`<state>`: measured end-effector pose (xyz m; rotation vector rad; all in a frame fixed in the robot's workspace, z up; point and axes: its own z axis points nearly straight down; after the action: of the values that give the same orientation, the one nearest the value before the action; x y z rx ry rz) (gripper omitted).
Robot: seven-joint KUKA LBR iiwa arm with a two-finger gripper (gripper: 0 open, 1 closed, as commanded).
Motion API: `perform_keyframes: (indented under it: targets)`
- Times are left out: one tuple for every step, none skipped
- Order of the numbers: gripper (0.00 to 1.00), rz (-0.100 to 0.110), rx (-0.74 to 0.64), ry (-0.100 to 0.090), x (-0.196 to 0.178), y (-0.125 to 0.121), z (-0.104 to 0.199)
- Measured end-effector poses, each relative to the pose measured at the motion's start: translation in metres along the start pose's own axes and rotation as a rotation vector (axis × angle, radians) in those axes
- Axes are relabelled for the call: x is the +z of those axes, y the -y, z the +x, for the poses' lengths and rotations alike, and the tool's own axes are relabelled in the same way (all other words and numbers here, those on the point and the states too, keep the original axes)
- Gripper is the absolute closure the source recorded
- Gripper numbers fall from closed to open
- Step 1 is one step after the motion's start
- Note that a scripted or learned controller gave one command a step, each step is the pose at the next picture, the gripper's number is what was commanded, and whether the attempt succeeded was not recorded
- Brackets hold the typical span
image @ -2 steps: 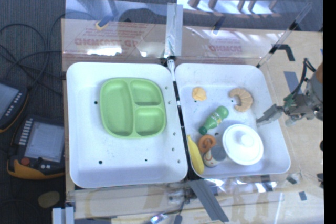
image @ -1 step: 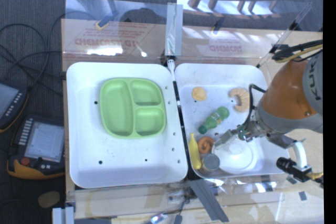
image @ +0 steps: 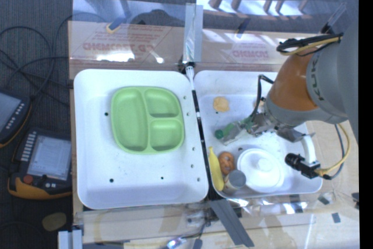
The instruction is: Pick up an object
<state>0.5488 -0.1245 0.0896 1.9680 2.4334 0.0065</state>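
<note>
Jaws: their stance cannot be told, since the gripper (image: 252, 124) is seen from above and its tip merges with a small green-and-grey object (image: 228, 132) lying in the right bin (image: 233, 81); contact between the two cannot be confirmed. Camera view: the grey arm (image: 326, 76), with its orange band (image: 294, 87), enters from 3 o'clock and reaches down over the right bin's centre. At 12 o'clock of the green-and-grey object lies a small tan round piece (image: 221, 104). At 6 o'clock of the gripper sits a white lidded container (image: 260, 169), with a grey cylinder (image: 235, 180), an orange-brown ball (image: 226, 160) and a yellow banana (image: 214, 168) toward its 9 o'clock. The left bin (image: 93, 125) holds a green divided plate (image: 148, 119).
</note>
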Motion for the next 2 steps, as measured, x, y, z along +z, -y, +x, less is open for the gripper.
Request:
perform_keyframes:
  targets:
    - [0.00,-0.004,-0.233,0.003,-0.001,0.018,0.028]
    - [0.00,-0.009,-0.045,0.000,-0.001,0.052,0.030]
